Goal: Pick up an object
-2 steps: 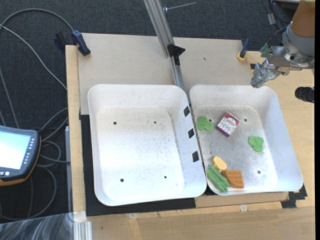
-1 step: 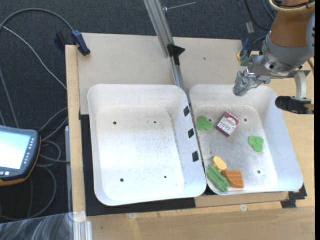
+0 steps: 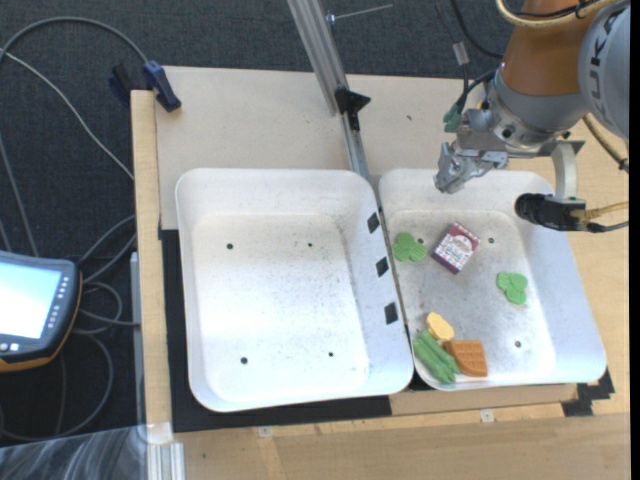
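Observation:
My gripper (image 3: 452, 178) hangs over the far rim of the right bin (image 3: 575, 303), with nothing visible between its tips. Just below it in that bin lies a small maroon and white box (image 3: 456, 247). A green leafy piece (image 3: 408, 247) sits left of the box, and another green piece (image 3: 513, 286) lies to its right. Near the front of the bin are a yellow piece (image 3: 439, 325), a long green vegetable (image 3: 434, 357) and an orange block (image 3: 468, 358), close together.
The left bin (image 3: 200, 208) stands beside the right one. A slanted metal rail (image 3: 325, 58) runs down to the gap between the bins. A tablet (image 3: 30, 308) and cables lie off the bench at the left.

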`<state>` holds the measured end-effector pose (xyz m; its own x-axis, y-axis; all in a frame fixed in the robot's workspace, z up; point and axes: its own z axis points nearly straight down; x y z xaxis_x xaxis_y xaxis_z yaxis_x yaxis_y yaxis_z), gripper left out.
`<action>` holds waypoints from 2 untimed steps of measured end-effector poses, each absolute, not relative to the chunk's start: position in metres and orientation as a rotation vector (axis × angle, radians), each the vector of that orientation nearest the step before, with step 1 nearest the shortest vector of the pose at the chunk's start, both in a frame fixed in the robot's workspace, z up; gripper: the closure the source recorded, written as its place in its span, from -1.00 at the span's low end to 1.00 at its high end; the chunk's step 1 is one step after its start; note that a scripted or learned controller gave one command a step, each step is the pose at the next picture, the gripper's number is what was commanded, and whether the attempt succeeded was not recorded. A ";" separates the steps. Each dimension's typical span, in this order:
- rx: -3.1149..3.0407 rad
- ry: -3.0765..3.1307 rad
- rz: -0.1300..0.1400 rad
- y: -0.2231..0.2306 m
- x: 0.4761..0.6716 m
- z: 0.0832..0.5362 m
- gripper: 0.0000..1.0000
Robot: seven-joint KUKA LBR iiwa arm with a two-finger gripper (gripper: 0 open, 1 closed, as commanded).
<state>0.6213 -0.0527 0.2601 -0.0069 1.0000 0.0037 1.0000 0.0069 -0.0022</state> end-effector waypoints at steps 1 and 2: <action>-2.210 -2.225 0.001 0.001 0.611 0.246 1.00; -2.210 -2.225 0.002 0.054 0.592 0.234 1.00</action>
